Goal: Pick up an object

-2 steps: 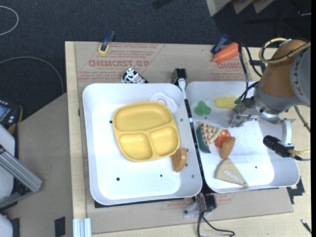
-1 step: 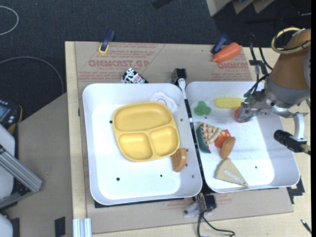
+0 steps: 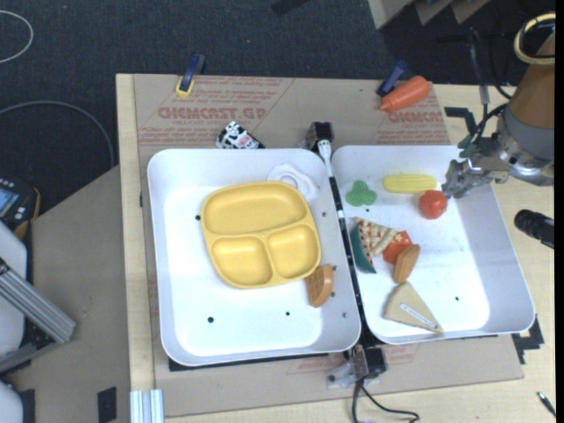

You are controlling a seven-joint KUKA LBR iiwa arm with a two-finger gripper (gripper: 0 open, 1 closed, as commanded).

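The tool (image 3: pixel 456 181) sits low over the upper right part of the right bin (image 3: pixel 493 263), just beside a red tomato (image 3: pixel 433 204) — contact cannot be confirmed, nor whether the tool is apart or together. Left of the tomato lie a yellow corn cob (image 3: pixel 410 182) and a green leaf piece (image 3: pixel 359 194); a pizza slice (image 3: pixel 377 236) and a cheese wedge (image 3: pixel 410 307) lie nearer the front. The left bin (image 3: pixel 176 236) holds a yellow divided plate (image 3: pixel 261 233).
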